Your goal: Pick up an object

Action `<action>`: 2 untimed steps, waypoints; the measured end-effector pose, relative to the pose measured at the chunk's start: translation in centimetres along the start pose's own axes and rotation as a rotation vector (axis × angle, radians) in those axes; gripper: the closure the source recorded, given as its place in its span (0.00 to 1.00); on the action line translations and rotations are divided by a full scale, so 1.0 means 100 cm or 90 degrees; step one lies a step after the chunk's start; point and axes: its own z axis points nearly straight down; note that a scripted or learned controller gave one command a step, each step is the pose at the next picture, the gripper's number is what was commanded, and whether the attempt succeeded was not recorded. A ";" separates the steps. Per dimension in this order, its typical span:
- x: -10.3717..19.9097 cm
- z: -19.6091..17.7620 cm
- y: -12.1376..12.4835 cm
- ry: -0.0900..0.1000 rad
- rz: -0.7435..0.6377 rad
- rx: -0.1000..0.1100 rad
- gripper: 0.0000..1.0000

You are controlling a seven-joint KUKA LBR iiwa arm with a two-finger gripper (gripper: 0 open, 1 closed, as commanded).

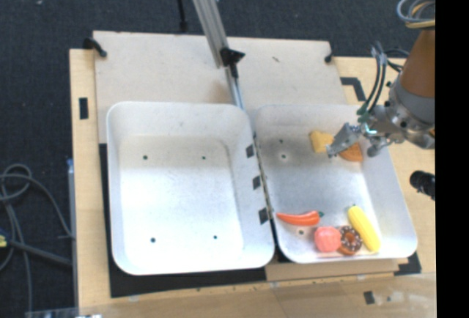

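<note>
Over the right white bin (381, 185), the claw (354, 142) is seen spread open between a yellow wedge (319, 140) and an orange piece (352, 155), apparently poised for descent; nothing is gripped.

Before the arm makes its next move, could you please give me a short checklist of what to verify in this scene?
1. Claw is above the right bin: ok.
2. A target lies near the claw: ok, a yellow piece and an orange piece sit beside it.
3. An object is between the fingers: cannot tell; the claw overlaps the orange piece.
4. Other items are out of the claw's way: ok, the red pepper, pink ball, patterned round piece and corn cob lie at the near wall.
5. Claw height above the bin floor: cannot tell.
</note>
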 end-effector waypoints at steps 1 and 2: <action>0.000 -0.002 0.001 -0.001 0.001 -0.003 0.00; 0.008 0.054 0.005 0.000 0.003 0.001 0.00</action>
